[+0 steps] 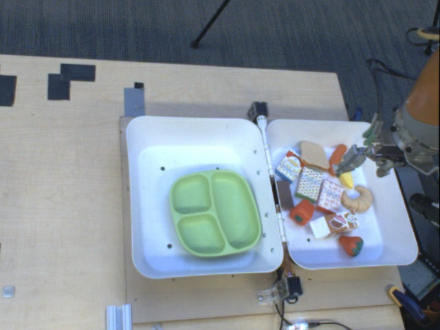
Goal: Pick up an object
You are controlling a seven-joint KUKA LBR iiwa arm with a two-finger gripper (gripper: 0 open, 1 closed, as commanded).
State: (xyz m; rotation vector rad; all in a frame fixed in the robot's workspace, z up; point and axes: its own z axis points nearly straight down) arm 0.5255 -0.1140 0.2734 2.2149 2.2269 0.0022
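Two shallow white bins sit on my counter; toys crowd the right bin (392, 249), so I hang the hand (364, 155) over its far side by the orange carrot toy (337, 157). Whether it is spread, I cannot tell.

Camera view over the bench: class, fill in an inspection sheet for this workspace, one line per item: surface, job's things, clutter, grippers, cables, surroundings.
Surface: pale wooden bench bearing two white bins side by side.
Job's things: right bin holds a pile of small toy foods and boxes: croissant, strawberry, patterned box.
Clutter: left bin holds a green divided tray.
Grippers: gripper above the right bin's upper right part; nothing seen between its fingers.
Cables: wires at the bench's front edge.
Surroundings: dark carpet beyond the bench; black patches on its far left.
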